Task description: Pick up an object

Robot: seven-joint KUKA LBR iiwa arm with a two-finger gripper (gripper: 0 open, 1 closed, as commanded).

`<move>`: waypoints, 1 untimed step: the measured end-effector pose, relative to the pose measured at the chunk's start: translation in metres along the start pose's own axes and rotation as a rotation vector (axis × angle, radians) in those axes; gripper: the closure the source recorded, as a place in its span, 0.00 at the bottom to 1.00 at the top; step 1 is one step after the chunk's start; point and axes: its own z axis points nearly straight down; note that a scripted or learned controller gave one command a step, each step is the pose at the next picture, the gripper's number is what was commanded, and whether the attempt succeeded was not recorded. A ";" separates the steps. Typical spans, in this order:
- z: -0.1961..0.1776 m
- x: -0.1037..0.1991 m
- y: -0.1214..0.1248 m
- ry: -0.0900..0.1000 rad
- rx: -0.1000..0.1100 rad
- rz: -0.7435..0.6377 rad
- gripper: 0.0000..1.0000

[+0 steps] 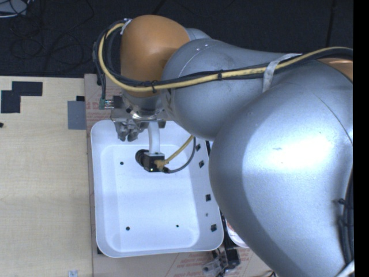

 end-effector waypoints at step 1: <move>-0.077 -0.058 0.001 0.001 -0.011 0.005 1.00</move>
